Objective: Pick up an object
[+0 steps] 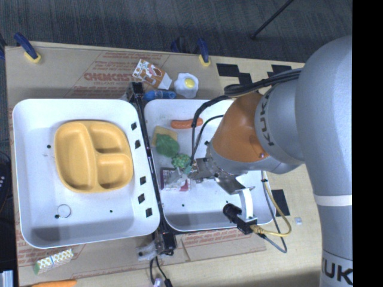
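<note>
My gripper (194, 167), its grip impossible to judge, hung over the right shallow white bin (197, 220), one green broccoli-like toy (181, 160) just beside it, one orange carrot-shaped piece (186, 123) beyond.

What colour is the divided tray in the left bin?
Yellow; the divided tray shows plainly in the camera view.

The pincer (192, 167) hangs over the right bin (197, 219) (beside green broccoli (181, 159)).

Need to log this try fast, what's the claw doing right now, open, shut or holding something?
Claw: cannot be told. It is low in the right bin, by the green toy and the small packet, with the arm's wrist covering it.
</note>
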Controlling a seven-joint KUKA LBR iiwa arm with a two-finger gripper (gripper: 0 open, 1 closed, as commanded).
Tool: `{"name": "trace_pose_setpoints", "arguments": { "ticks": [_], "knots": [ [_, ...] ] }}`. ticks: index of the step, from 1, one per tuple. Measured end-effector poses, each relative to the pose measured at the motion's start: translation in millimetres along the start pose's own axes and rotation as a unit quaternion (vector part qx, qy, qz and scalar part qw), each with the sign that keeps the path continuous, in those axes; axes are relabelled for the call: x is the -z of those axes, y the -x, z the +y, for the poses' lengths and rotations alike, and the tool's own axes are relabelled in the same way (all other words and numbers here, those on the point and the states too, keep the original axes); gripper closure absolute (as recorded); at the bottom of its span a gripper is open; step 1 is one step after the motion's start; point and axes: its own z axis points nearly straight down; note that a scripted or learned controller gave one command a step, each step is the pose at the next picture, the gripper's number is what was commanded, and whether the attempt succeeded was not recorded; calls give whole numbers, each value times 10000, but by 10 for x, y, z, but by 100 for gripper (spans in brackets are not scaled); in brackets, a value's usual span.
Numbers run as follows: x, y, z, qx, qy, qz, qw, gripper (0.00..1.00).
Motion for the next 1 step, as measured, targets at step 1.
{"name": "trace_pose_setpoints", "arguments": {
  "ticks": [1],
  "knots": [
    [5,-34,-87,920,16,-11,9958,0]
  ]
}}
